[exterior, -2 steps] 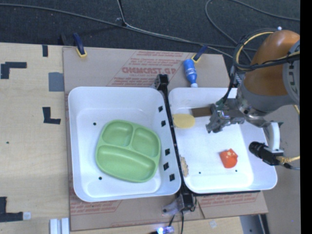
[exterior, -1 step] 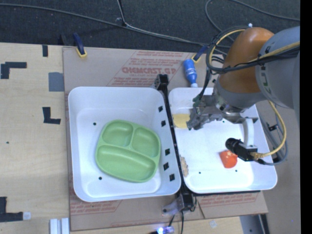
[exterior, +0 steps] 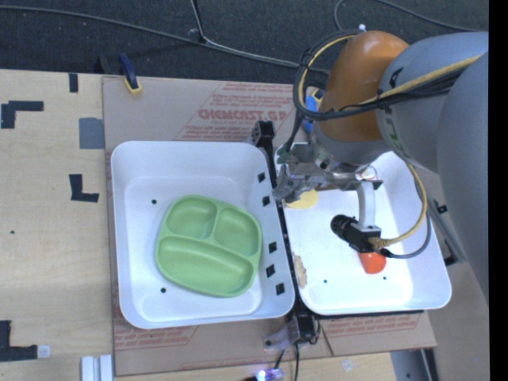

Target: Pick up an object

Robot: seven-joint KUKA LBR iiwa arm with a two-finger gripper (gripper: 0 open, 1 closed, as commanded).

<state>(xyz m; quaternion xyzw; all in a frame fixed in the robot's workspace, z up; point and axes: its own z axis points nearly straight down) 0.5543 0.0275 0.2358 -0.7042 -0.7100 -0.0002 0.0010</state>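
Observation:
My gripper (exterior: 292, 184) hangs low over the far left corner of the right bin (exterior: 413, 292), close to the wall that divides the two bins. A pale yellow object (exterior: 303, 200) lies right under it, partly hidden by the gripper. Nearer the front of the same bin, an orange-red object (exterior: 373, 263) rests on the floor. A small tan object (exterior: 300, 270) lies against that bin's left wall. The grey arm with its orange band (exterior: 361, 78) covers the bin's far right part.
The left bin (exterior: 139, 173) holds a green divided plate (exterior: 209, 245) lying flat in its middle. Black clips (exterior: 271, 248) line the wall between the bins. Cardboard lies under both bins, and cables run across the dark floor at the back.

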